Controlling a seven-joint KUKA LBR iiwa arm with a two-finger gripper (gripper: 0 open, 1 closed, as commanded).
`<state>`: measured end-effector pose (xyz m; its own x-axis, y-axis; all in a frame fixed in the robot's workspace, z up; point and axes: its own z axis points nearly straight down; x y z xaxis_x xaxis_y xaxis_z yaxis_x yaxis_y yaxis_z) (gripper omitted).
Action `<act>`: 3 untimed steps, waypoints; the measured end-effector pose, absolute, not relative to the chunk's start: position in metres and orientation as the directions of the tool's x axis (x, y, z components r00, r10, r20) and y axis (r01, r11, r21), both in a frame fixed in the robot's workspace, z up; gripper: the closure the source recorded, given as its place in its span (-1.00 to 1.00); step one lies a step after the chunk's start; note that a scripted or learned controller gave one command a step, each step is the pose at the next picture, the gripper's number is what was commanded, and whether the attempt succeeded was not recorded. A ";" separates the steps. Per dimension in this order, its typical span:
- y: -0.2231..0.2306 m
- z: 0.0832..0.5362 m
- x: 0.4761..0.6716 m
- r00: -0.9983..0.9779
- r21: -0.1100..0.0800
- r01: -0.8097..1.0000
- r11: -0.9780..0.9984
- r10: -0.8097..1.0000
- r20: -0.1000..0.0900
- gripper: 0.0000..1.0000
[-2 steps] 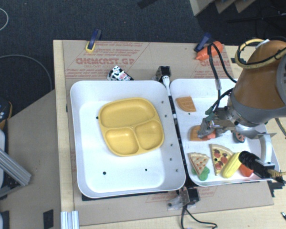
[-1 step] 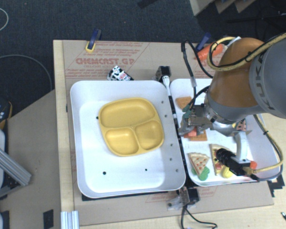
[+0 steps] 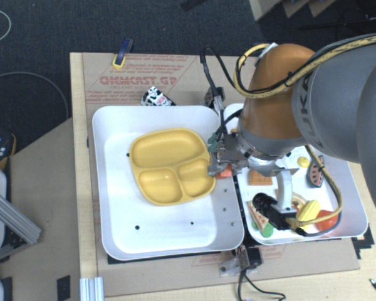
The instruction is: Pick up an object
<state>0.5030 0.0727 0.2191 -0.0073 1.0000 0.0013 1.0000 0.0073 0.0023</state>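
A yellow divided plate (image 3: 169, 165) lies in the left white bin (image 3: 119, 199), towards its back right. My gripper (image 3: 215, 159) hangs low over the plate's right rim, close to the wall between the two bins. A small orange-red piece (image 3: 225, 172) shows just below the gripper, at the plate's edge; whether it is held I cannot tell. The arm's orange band and grey body cover much of the right bin (image 3: 354, 221).
The right bin holds toy food: a watermelon slice (image 3: 317, 175), a yellow piece (image 3: 309, 210), a red piece (image 3: 328, 218), an orange block (image 3: 259, 179) and a green piece (image 3: 266, 230). A black-and-white toy (image 3: 155, 97) lies behind the left bin.
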 end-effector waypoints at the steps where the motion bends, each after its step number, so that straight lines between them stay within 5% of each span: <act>1: 0.074 0.226 0.515 -0.002 0.003 1.000 0.002 1.000 0.000 1.00; 3: 0.084 0.219 0.510 -0.002 0.001 1.000 0.002 1.000 0.000 1.00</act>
